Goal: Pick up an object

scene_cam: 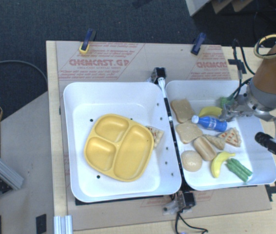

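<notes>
single fixed camera above the bench (128,57), looking down at a slant, both white bins (74,145) framed

The brown protective sheet (143,62) covering the bench board carries red print: across its far left part one line reads "CHEMCAST" followed by what looks like "G.P", with smaller red lines above and below it too small to read. On the far right part of the same sheet the print repeats, and there only "CHEMCAST" can be read before it runs under the right bin (269,172). No other lettering can be read on the bins or the things in them.
</notes>
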You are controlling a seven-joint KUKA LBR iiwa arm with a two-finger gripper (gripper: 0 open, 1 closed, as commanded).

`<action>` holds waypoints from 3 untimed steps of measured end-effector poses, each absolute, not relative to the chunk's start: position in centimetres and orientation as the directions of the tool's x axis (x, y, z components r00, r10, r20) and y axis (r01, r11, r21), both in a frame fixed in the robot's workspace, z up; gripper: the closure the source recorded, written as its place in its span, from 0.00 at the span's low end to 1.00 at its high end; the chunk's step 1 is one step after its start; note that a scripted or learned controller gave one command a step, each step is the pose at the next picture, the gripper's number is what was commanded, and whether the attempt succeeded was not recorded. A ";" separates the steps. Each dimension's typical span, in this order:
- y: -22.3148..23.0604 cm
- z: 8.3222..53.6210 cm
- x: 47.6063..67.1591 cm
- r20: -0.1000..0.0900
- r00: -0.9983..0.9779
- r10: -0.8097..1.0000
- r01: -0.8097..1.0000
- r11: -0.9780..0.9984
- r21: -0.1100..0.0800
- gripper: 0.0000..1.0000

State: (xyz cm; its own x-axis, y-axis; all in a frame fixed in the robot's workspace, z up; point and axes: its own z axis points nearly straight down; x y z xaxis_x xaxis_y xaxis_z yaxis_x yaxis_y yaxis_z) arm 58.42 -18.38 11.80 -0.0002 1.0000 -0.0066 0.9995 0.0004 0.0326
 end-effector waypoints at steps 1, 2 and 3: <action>-17.6 17.1 59.1 -0.002 -0.002 1.000 1.000 0.002 0.003 1.00; -17.6 22.5 59.3 -0.003 -0.002 1.000 1.000 0.002 0.007 1.00; -12.2 23.5 57.1 0.003 -0.004 1.000 1.000 0.004 -0.003 1.00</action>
State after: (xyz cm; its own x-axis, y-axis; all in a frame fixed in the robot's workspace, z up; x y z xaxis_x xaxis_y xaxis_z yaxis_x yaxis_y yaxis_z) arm 57.13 -12.23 23.48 -0.0042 1.0000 0.0027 1.0000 0.0042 -0.0029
